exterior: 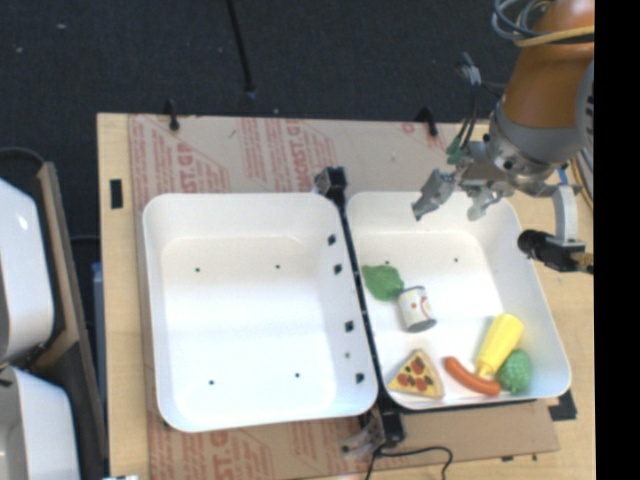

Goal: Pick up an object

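Claw (456, 198) is hanging over the upper edge of the right bin (540, 298), fingers spread, nothing between them; all the stuff sits lower in that bin: green leafy thing (382, 281) and a small white can (416, 308) mid-frame, then pizza slice (417, 376), hot dog (470, 376), yellow bottle (498, 343) and green lump (516, 370) along the bottom right; left bin (170, 298) beside it on the counter (230, 158).

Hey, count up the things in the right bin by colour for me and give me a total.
Green: 2, the leafy piece and the bumpy lump
White: 1, the small can
Yellow: 1, the corn cob
Red-orange: 1, the sausage
Mixed yellow and red: 1, the pizza slice
Total: 6
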`<state>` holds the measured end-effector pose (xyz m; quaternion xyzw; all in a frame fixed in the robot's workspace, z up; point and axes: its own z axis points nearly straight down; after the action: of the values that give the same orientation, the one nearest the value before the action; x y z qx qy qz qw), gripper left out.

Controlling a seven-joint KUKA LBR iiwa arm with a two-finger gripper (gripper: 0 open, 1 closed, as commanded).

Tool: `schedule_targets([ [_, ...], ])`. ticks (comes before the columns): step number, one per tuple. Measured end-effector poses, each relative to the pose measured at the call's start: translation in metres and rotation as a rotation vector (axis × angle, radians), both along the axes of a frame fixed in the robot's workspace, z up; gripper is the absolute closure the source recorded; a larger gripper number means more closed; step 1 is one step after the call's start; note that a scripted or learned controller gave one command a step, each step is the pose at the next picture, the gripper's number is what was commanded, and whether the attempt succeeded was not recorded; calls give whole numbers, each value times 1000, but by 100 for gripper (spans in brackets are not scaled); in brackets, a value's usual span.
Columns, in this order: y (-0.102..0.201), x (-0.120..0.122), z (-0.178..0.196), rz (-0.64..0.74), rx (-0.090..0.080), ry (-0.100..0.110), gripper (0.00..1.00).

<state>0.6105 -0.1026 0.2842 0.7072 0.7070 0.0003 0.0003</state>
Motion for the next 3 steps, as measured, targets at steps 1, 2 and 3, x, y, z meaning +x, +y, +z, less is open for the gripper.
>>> schedule_targets([
  [1,17,-38,-27,0,0,3,0],
  [2,6,-22,-47,-1,-1,2,0],
  [3,1,-20,-53,-1,0,1,0],
])
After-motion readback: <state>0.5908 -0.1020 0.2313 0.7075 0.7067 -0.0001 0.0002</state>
